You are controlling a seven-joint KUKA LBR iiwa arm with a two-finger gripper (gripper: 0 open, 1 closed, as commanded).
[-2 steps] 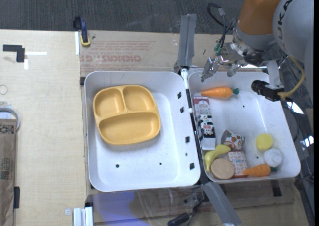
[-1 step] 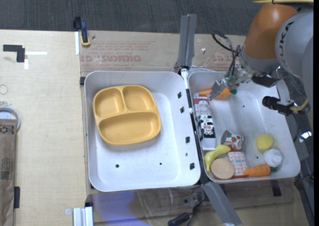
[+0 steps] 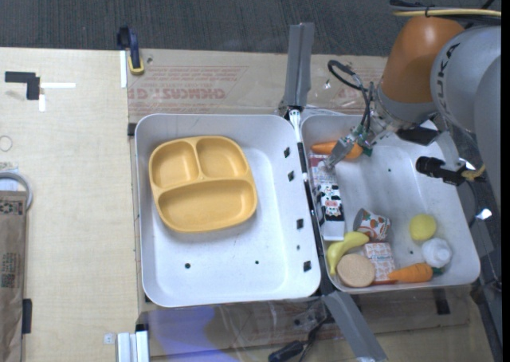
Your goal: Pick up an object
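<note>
While my gripper (image 3: 344,151) hangs low at the far left corner of the right bin (image 3: 398,181), I cannot tell how it is set. An orange carrot (image 3: 323,147) lies just beside it, toward the bin wall. Other toy foods crowd the near end. A yellow divided plate (image 3: 204,182) sits in the left bin (image 3: 239,269).

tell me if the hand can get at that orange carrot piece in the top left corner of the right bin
Probably yes. The hand hangs right beside the carrot piece, with nothing lying over it. The bin wall close behind it may crowd the approach.
</note>
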